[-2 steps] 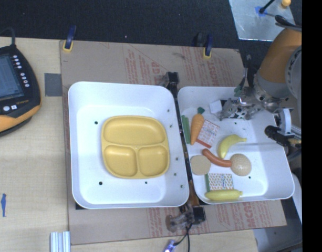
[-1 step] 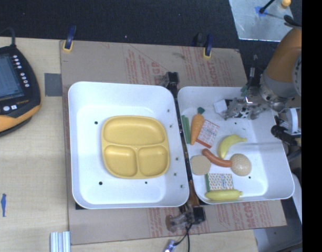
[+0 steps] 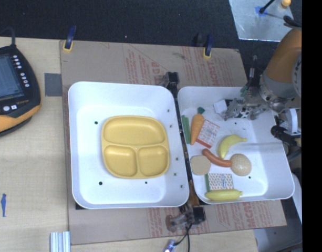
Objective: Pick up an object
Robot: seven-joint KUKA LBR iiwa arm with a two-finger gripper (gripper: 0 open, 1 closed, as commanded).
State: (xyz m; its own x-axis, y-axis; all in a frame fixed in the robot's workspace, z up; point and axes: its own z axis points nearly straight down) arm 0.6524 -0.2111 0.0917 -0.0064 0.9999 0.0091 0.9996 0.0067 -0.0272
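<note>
Hovering at the right bin's (image 3: 266, 189) upper edge, my gripper (image 3: 243, 109) sat above bare floor; whether its fingers were apart or together, I could not tell. The nearest candidate, the banana (image 3: 230, 143), lay toward seven o'clock, near but apart, long axis running one to seven.

My arm (image 3: 284, 62) reaches in from the right, orange band uppermost, wrist bent down, and my hand (image 3: 241, 109) hangs low at the far right.
</note>
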